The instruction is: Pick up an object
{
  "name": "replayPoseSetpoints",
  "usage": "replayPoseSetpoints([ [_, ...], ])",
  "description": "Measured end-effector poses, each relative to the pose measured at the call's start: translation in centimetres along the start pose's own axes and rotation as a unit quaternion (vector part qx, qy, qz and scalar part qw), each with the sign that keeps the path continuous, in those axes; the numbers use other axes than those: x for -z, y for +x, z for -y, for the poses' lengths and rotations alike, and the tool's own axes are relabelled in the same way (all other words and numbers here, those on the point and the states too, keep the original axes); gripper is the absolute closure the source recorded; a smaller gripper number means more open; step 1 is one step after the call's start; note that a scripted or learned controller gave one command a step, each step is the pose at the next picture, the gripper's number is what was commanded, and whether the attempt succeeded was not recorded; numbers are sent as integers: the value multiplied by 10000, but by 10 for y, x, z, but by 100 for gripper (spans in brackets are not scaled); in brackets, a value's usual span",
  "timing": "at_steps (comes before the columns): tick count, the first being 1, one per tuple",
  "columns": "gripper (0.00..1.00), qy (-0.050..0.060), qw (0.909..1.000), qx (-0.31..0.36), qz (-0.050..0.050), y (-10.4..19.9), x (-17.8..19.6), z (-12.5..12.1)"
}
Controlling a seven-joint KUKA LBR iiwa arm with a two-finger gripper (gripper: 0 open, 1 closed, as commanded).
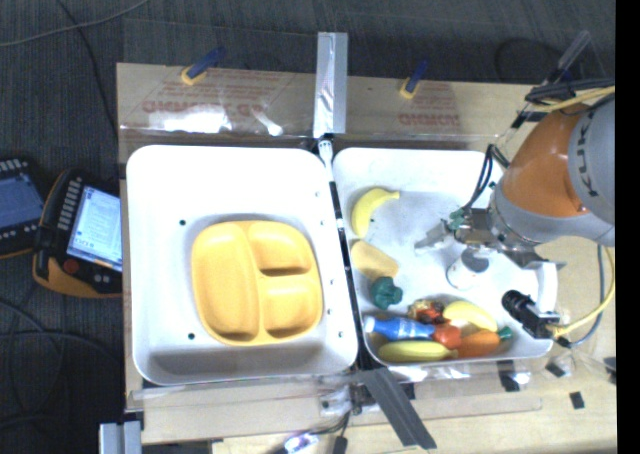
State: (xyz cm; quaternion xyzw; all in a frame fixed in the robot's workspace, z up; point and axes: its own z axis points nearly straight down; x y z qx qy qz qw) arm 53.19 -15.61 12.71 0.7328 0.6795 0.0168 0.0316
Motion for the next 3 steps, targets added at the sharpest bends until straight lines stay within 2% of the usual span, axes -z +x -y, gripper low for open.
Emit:
replayPoseSetpoints([
  [1,0,307,9968,731,-95,40,-33,25],
  [2,0,215,9830,1821,-104,49,-32,48],
  [3,0,299,9543,2966,-193,55,-32,-63],
])
